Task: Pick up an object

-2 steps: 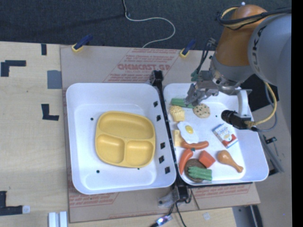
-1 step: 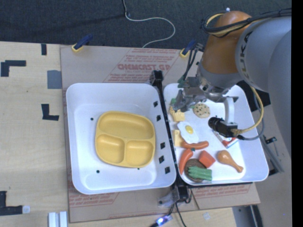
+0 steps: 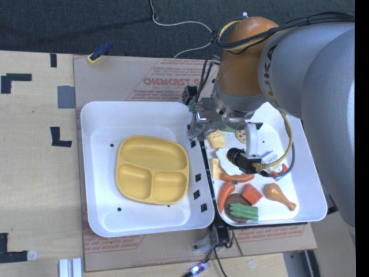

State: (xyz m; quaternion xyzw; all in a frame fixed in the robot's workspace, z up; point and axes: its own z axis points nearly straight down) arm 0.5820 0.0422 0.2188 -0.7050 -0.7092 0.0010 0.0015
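Cardboard-covered counter, end effector [image 3: 214, 133] low over the right bin [image 3: 308, 206] near a yellow block [image 3: 216, 139], can't tell its state, so I'd center on it before closing.

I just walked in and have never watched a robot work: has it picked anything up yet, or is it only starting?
Nothing looks picked up yet. The yellow tray sits alone in the left bin, and the toy foods, such as the drumstick and the orange carrot, lie in the right bin. In hand: the arm is lowered over the right bin's upper left, near the yellow cheese piece. Left: grasping and lifting one.
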